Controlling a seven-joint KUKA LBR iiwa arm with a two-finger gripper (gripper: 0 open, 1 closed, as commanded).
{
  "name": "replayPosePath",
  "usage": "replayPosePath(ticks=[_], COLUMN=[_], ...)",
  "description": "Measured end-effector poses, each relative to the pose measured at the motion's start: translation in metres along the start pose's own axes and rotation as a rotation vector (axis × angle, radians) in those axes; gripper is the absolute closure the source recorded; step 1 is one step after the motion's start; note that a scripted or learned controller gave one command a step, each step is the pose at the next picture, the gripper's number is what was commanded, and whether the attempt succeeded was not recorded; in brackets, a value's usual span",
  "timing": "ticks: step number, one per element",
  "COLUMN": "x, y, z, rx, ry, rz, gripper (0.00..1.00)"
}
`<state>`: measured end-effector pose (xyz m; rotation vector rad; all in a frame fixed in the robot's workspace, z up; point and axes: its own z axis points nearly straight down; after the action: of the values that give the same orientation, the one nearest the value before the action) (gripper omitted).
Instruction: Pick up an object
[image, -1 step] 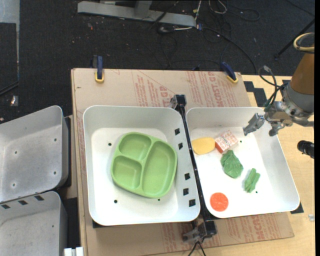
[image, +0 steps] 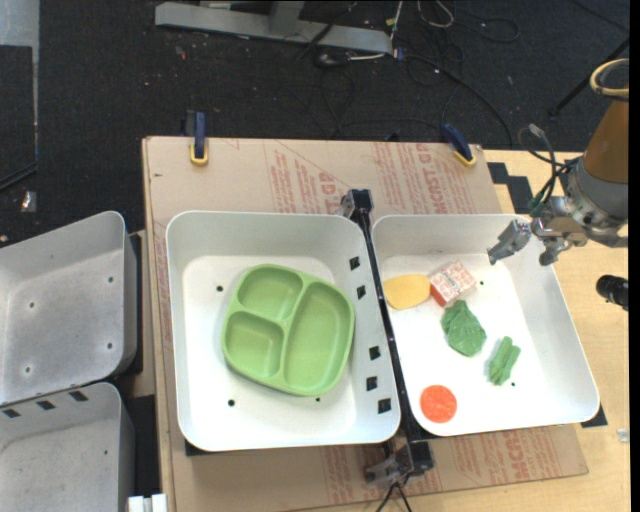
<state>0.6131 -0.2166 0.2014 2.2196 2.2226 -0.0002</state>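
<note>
red lettering on the cardboard (image: 420, 165) isn't legible. left bin (image: 190, 300) holds a green divided plate (image: 288, 328); right bin (image: 560, 330) holds small food toys. gripper (image: 528, 246) hangs spread, empty.

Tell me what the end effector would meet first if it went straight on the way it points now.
Probably the bare white floor of the right bin, near its far right corner. The end effector hangs above that corner, pointing down and slightly left. The red-and-white patterned block lies further left, likely off that line; depth is unclear.

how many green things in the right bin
2: a larger leafy green piece mid-bin, and a smaller green piece just right and below it.
</note>
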Motion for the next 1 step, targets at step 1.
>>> replayPosePath(ticks=[1], x=[0.0104], y=[-0.0015], z=[0.0507], rx=[0.004], ry=[0.002], rz=[-0.001], gripper=[0.00])
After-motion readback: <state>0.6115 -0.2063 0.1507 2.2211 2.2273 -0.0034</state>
